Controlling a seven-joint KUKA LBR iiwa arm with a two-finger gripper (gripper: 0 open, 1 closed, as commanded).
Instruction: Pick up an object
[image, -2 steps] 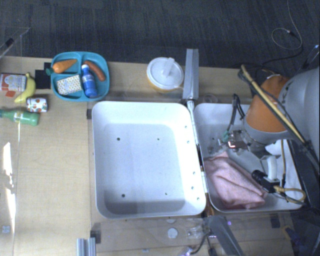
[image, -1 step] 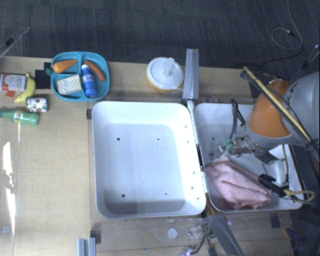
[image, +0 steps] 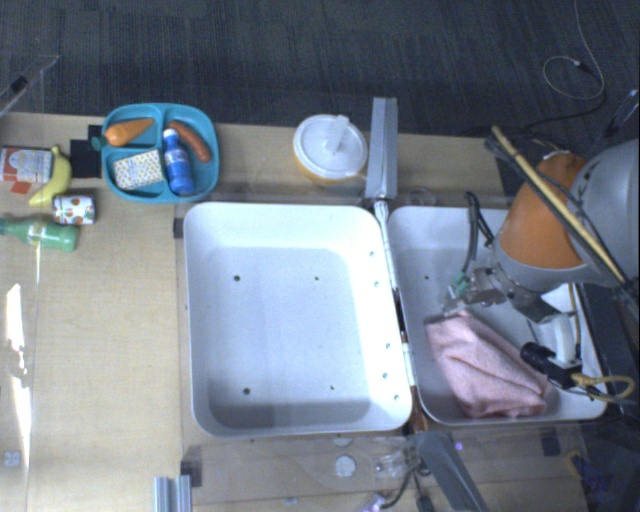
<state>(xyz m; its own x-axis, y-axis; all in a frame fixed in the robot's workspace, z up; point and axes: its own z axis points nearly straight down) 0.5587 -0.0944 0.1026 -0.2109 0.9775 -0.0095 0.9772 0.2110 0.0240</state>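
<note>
Arm: I am reaching in from the right, my orange band (image: 538, 228) hanging over the right bin (image: 420, 250).
Tool: my tool (image: 470, 290) is sitting low in the right bin, just above the upper left corner of the cloth; I cannot tell how it is set.
Cloth: a pink cloth (image: 487, 367) is lying crumpled in the near half of the right bin, just beside my tool; I cannot tell whether they are touching.
Left bin: the left bin (image: 290, 320) is sitting just beside the right one, a grey bar (image: 381, 150) standing above the seam.
Counter: the counter (image: 100, 350) is carrying a blue tray (image: 160, 152) of toy food at far left, a banana (image: 55, 178), a small can (image: 74, 209) and a green bottle (image: 40, 234) near it.
Tub: a white lidded tub (image: 331, 148) is resting above the left bin.
</note>
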